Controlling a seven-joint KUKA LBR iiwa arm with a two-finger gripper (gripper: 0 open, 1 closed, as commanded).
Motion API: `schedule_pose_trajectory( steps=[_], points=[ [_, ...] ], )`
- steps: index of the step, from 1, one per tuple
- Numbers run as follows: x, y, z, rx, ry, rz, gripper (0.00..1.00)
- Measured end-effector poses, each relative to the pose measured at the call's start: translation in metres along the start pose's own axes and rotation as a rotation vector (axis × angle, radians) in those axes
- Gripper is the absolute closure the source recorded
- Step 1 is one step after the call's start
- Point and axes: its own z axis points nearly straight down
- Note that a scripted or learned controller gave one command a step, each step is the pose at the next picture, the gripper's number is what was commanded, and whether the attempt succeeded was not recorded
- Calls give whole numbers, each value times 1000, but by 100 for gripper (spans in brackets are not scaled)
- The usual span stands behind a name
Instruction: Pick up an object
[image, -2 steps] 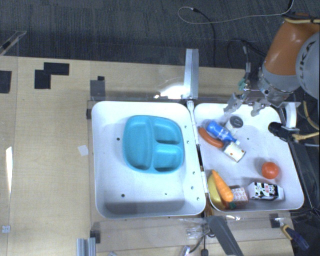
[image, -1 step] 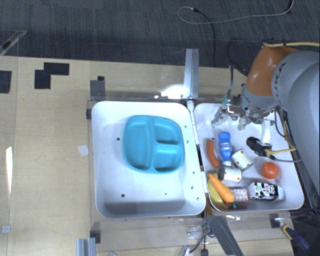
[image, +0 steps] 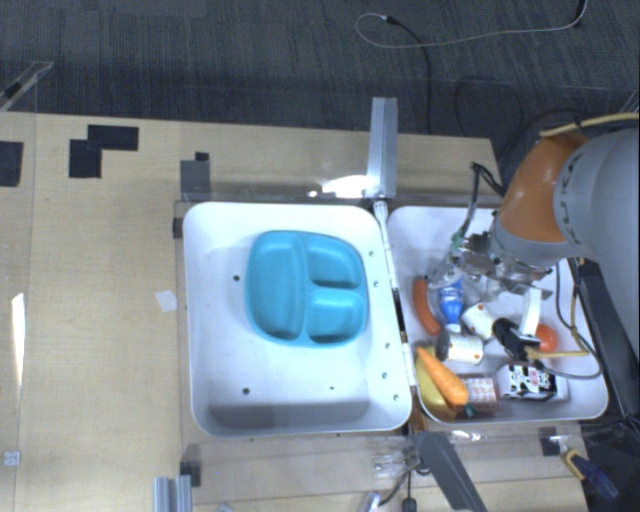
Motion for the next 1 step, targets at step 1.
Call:
schedule_pose_trajectory(
  steps=[1],
  points=[
    [3, 3, -13, -8, 4, -1, 100]
  ],
)
